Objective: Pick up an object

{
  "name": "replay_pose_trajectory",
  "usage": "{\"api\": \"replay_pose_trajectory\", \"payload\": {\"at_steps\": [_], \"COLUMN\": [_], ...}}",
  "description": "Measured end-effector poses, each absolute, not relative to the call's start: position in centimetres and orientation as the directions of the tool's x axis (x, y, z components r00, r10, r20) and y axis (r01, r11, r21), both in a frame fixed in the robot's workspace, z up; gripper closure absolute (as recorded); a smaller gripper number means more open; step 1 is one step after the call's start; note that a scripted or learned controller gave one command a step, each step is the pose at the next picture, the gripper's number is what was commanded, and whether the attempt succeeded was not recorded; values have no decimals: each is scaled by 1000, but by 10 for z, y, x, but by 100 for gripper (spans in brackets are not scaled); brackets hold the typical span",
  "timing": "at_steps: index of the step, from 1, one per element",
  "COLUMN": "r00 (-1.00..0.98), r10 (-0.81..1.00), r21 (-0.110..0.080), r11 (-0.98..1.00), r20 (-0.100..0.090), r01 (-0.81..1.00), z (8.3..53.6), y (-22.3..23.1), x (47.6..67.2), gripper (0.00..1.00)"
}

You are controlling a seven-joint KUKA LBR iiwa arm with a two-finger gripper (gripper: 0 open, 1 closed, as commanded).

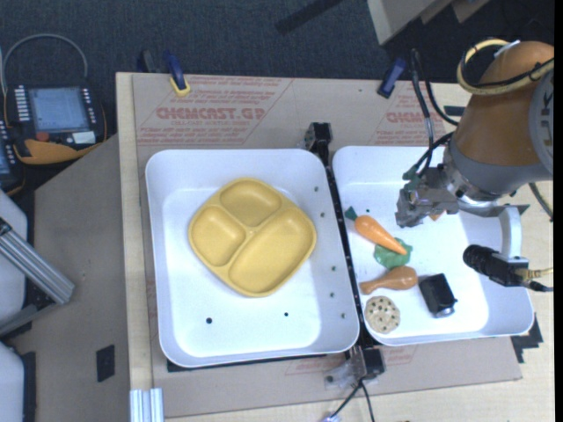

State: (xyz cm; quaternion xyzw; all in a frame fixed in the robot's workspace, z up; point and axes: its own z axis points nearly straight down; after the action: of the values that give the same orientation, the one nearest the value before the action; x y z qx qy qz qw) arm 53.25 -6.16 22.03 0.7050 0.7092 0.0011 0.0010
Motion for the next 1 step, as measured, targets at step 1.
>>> {"api": "replay_pose_trajectory", "payload": {"at_steps": [1], "r00": [-7], "r10": [1000], "r21": [-1], "r11": [7], "r20": [3], "r01": [1000], "z": [220], "y": [-5], "x": [530], "gripper": [100]}}
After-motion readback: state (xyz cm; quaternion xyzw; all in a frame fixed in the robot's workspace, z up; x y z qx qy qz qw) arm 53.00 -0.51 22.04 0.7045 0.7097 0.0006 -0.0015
